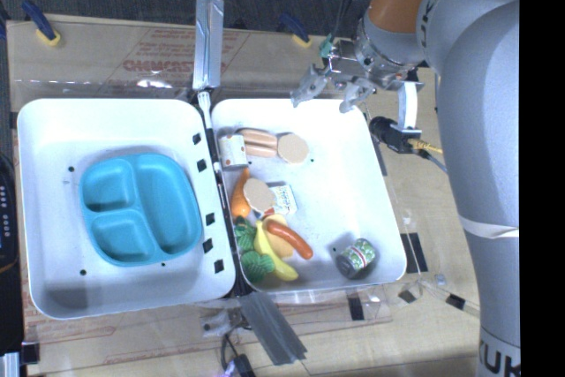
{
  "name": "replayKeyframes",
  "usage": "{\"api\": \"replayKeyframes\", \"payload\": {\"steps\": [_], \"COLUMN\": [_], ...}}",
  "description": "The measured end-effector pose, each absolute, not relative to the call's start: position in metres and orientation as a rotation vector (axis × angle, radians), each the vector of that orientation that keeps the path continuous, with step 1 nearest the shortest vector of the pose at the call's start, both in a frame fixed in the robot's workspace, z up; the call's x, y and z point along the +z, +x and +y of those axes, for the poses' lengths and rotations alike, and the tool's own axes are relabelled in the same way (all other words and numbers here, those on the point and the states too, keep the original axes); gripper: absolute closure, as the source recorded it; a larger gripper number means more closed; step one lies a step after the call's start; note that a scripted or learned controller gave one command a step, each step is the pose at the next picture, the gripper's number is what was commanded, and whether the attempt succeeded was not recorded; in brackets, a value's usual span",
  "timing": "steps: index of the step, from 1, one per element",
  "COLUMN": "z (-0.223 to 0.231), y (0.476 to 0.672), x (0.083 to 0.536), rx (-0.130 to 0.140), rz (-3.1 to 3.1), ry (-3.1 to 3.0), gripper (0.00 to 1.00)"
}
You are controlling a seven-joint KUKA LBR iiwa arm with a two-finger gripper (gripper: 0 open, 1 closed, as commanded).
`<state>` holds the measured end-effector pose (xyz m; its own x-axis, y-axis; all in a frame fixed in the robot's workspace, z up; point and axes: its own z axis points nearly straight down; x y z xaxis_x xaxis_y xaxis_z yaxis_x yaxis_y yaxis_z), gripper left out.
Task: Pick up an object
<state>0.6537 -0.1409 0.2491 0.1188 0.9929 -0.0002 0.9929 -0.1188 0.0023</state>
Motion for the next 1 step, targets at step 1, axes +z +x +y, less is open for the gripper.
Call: {"api": "replayKeyframes", "payload": {"steps": [1], "z": [-0.098], "y": [0.6211], "x": [0.1317], "rx": [-0.015], "rz": [2.1], "ry": [2.352], "gripper": [0.0]}}
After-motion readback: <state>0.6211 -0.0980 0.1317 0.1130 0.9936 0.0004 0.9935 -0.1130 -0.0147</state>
